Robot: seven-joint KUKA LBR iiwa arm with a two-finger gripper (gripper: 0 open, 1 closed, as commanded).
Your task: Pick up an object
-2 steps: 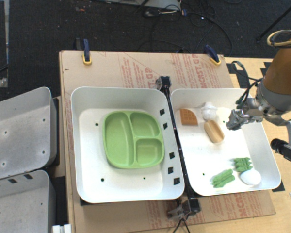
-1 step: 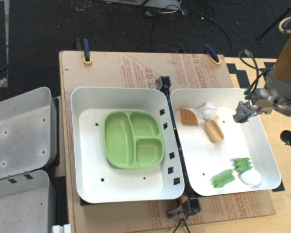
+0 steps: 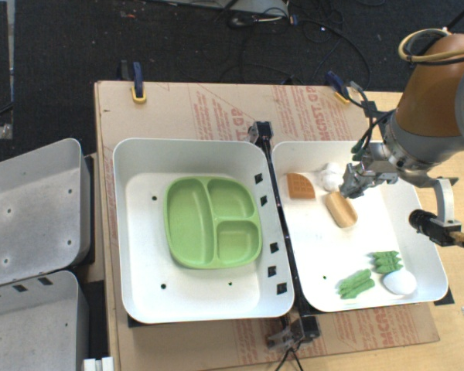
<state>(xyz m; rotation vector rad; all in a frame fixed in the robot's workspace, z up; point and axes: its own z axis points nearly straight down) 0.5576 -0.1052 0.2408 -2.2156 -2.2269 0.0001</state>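
Observation:
The right bin (image 3: 406, 230) holds several small items: an orange waffle piece (image 3: 300, 185), a tan bread roll (image 3: 342, 209), a white ball (image 3: 329, 178), two green pea pods (image 3: 356, 284) (image 3: 385, 261) and a white egg (image 3: 399, 282). My gripper (image 3: 353, 185) hangs over the bin's upper middle, just right of the white ball and above the top end of the bread roll. It is dark and small in the view, and I see nothing held in it.
The left bin (image 3: 135, 207) carries a green divided plate (image 3: 213, 222). A black clip strip (image 3: 277, 215) runs between the bins. Metal trays (image 3: 31, 207) lie off the bench at the left. Clamps sit at the board's back edge.

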